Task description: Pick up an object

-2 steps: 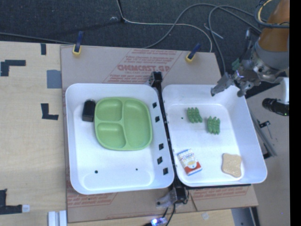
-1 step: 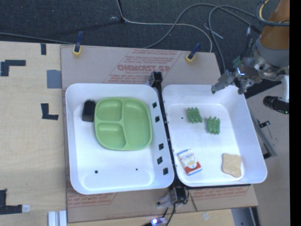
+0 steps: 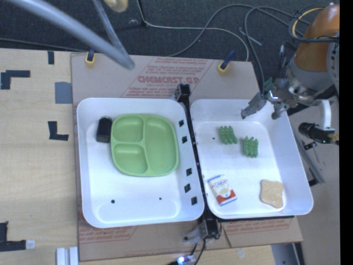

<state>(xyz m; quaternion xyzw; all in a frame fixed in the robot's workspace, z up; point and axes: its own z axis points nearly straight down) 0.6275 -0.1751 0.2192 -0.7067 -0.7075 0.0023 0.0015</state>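
Overhead, the gripper (image 3: 263, 105) hangs over the right bin's (image 3: 295, 164) far edge, its 2 fingers spread, gripping nothing. Below lie 2 green pieces (image 3: 227, 134) (image 3: 250, 146), a small red-and-white carton (image 3: 222, 190) with unreadable print, and a tan piece (image 3: 272, 194). The cardboard (image 3: 160, 76) reads "CHEMCAST GP".

Robotics lab: cabled bench (image 3: 33, 148), bins (image 3: 88, 203)

Cardboard sheet (image 3: 165, 79) on wooden bench (image 3: 33, 148), dark floor (image 3: 182, 10).
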